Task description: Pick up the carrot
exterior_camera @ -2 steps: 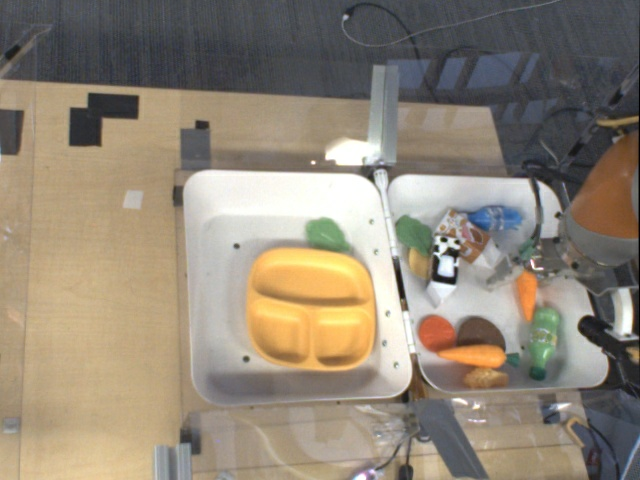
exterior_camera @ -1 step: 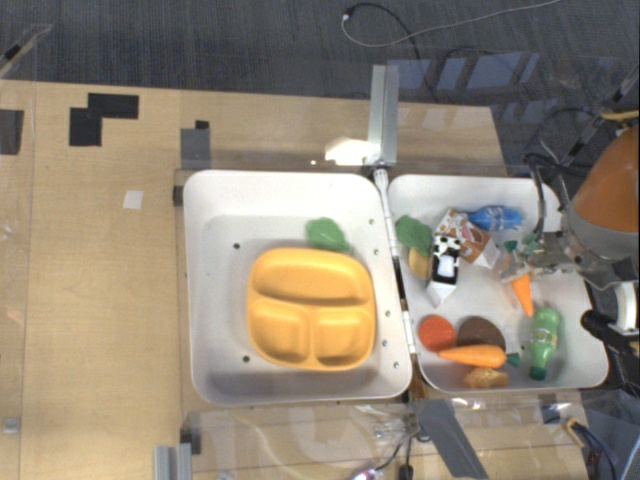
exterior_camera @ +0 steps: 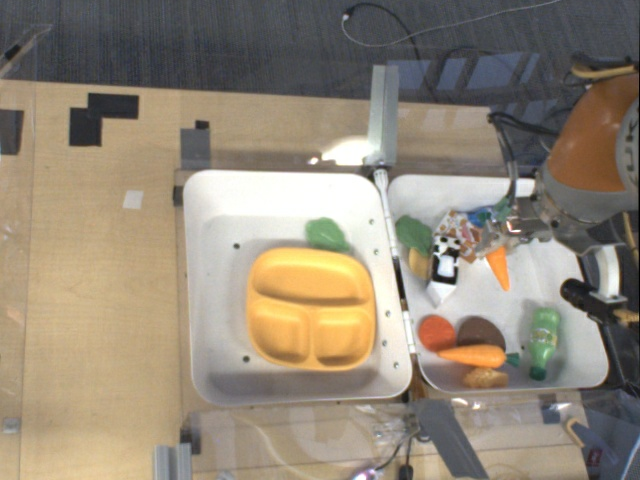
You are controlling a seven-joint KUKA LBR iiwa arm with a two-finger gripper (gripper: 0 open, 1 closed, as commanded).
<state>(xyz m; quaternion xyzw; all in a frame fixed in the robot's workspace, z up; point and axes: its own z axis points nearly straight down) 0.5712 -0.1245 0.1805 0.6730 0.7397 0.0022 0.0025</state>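
Small carrot (exterior_camera: 498, 268): orange cone in the right bin (exterior_camera: 590, 373), toward the back, thick end up-view, tip pointing to the front wall. It lies just below the gripper (exterior_camera: 513, 225). Touching or merely close, can't be told from this slant.

Long carrot (exterior_camera: 472, 356): second orange candidate, lying crosswise near the front wall. It is packed in, with a red tomato (exterior_camera: 436, 331) and a brown round piece (exterior_camera: 481, 330) just behind it and a tan lump (exterior_camera: 485, 376) against its front side.

Pincer state: you cannot tell. The wrist and clutter mask it, so don't count either carrot as held.

Neighbours of the small carrot:
- checkered packet (exterior_camera: 461, 232) to its left, near
- white carton (exterior_camera: 443, 276) further left
- green bottle (exterior_camera: 543, 342) well apart, toward the front right

Judgement on the step in hand: the approach is on the small carrot, and that is the easier target.
- Close across the thick end, not the taper, because a cone squeezed near the tip tends to squirt out.
- Set the jaws square to its long axis.
- Come down clear of the checkered packet so you don't pinch it too.
- Lift straight and slow, then check that orange shows under the wrist before calling it.

The left bin (exterior_camera: 200, 268), with its yellow tray (exterior_camera: 310, 308), plays no part.
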